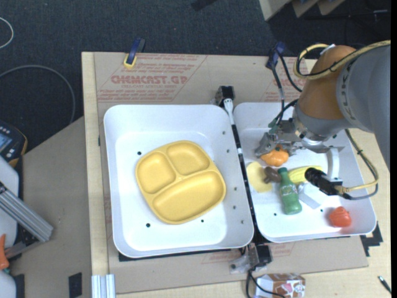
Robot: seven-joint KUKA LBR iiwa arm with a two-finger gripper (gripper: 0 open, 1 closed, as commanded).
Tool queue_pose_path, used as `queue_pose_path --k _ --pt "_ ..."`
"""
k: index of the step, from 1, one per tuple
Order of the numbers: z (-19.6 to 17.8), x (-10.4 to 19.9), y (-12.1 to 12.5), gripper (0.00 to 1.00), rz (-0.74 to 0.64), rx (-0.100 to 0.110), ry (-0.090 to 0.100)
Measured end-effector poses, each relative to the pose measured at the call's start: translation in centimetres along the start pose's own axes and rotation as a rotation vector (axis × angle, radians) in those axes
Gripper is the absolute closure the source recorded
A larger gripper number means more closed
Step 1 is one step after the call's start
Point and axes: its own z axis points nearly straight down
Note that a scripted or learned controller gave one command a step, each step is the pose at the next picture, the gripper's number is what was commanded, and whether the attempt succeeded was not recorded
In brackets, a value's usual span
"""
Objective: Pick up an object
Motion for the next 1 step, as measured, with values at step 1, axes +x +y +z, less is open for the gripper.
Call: queue_pose_path --k 1 --pt "-9.43 7.42 6.22 1.0 -0.011 -0.016 0.001"
